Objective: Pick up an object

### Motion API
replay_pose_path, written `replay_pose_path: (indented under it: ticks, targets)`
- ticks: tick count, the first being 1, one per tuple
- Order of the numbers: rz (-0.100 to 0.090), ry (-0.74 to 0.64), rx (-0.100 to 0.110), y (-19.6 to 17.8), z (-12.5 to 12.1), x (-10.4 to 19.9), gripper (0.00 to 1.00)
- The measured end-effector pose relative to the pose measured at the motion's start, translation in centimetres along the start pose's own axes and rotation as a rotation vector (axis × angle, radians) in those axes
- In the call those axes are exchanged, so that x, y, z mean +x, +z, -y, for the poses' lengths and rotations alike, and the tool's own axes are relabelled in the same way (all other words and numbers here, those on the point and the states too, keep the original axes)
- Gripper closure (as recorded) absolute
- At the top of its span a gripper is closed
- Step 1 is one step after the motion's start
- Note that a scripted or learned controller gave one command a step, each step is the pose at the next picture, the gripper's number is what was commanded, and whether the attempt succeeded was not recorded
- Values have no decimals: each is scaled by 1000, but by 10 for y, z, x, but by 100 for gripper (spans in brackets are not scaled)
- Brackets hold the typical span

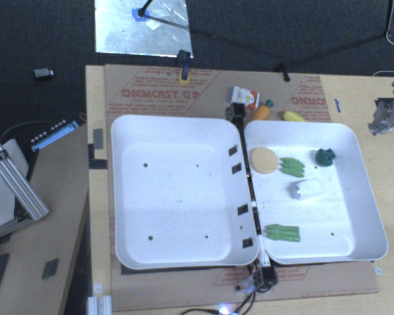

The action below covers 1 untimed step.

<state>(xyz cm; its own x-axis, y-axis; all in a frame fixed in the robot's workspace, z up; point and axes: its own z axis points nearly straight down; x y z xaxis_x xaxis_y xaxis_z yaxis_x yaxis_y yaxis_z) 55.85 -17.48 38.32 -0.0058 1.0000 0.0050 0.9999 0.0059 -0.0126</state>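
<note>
Cable clutter (259,282) at the front edge of the table (65,195), just below the seam where the two bins meet.

Left bin (177,192): white, shallow, four small dark dots on its floor.

Right bin (354,195): white, shallow, touching the left bin along a seam with dark clips. Contents:
- tan disc (264,160), near the seam, upper part of the bin;
- green pod (291,167), just beside the disc on its right;
- dark green lump (325,156), toward the far right corner, apart from the pod;
- white block (306,189), mid-bin, below the pod;
- green bundle (282,232), lying flat near the front wall, well apart from the rest.

Behind the bins, on brown cardboard (161,92): white carton (243,97), orange piece (261,112), yellow piece (293,117), all outside the bin.

Tool (387,117): at the right edge, beyond the right bin's far corner, well apart from every item. Whether it is open or closed cannot be told; nothing is seen in it.
</note>
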Motion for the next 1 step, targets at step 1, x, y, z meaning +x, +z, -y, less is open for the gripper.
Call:
replay_pose_path:
  ticks: [1]
  targets:
    - [8,-1,-21,-38,-60,17,100]
